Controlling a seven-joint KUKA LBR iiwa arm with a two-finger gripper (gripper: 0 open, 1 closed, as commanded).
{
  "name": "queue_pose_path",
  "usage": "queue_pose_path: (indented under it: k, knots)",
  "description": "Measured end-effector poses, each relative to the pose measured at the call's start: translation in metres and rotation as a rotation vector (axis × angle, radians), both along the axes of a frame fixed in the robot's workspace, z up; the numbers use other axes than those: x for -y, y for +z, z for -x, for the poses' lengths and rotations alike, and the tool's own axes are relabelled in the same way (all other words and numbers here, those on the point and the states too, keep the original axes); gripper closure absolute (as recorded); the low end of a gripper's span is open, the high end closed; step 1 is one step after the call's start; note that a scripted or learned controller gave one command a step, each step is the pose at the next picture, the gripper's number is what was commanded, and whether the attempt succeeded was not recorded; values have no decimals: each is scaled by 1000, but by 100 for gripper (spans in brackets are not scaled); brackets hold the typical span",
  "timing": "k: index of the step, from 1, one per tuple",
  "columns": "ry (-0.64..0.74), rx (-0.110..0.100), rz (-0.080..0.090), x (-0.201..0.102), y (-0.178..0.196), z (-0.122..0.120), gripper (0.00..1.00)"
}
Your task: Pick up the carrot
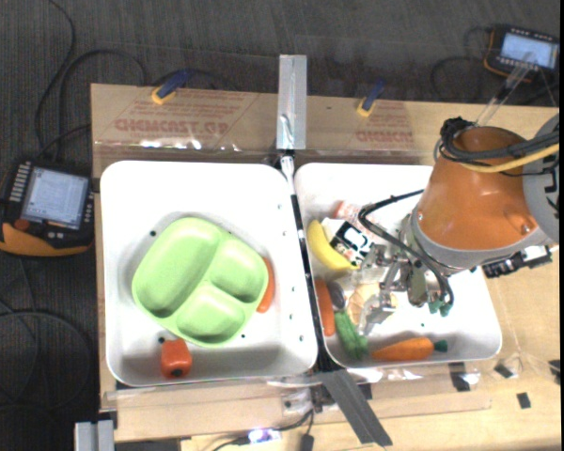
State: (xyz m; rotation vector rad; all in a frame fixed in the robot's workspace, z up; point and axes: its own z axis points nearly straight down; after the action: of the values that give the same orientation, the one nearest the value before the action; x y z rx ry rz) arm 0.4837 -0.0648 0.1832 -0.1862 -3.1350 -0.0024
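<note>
Camera view puts the carrot [406, 349] nearest me, lying flat along the front wall of the right bin [479, 341], its long axis running left to right with the green stem end pointing right. Just behind it, I see the gripper [387, 294] hovering above the clutter, so the carrot lies toward the front and slightly right of it. I cannot tell its opening. Farther left, a green divided plate [202, 280] fills the left bin [117, 252].
</note>
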Motion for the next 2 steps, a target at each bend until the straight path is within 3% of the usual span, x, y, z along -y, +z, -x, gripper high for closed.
queue_pose_path:
  k: [1, 2]
  knots:
    - [0, 0, 0, 0, 0, 0, 0]
    - [-147, 0, 0, -8, 0, 0, 0]
